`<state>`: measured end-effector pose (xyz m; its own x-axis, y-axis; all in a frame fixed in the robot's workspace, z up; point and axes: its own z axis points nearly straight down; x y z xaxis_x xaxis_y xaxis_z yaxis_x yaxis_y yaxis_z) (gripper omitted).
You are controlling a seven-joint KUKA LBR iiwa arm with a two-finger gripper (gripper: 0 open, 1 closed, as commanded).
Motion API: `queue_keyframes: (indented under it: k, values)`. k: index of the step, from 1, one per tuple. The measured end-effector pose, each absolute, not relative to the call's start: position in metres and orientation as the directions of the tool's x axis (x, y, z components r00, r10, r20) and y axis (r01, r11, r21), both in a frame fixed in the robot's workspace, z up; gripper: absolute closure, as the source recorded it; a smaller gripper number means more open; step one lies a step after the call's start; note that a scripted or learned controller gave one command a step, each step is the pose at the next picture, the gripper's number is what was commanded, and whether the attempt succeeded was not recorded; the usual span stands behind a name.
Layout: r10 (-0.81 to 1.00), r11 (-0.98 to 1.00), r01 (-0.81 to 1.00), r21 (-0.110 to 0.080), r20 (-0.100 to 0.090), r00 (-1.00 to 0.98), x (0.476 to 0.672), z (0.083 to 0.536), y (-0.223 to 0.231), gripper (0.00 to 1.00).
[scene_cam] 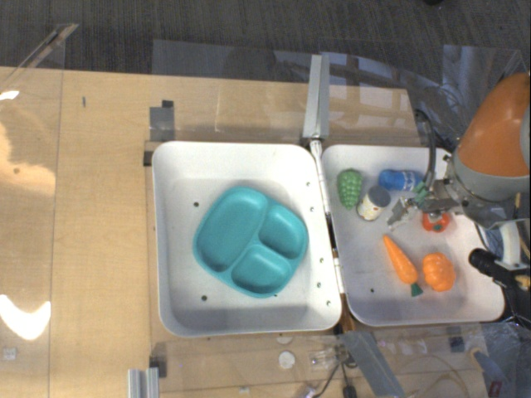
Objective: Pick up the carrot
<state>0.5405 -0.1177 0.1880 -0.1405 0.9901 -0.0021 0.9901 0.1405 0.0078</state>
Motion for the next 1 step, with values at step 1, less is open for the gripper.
queue_keyframes:
  k: [1]
  values:
    - [0.922, 0.387, 0.922, 0.014, -0.009, -0.387, 0.5432, 0.0911, -0.1259, 0.00]
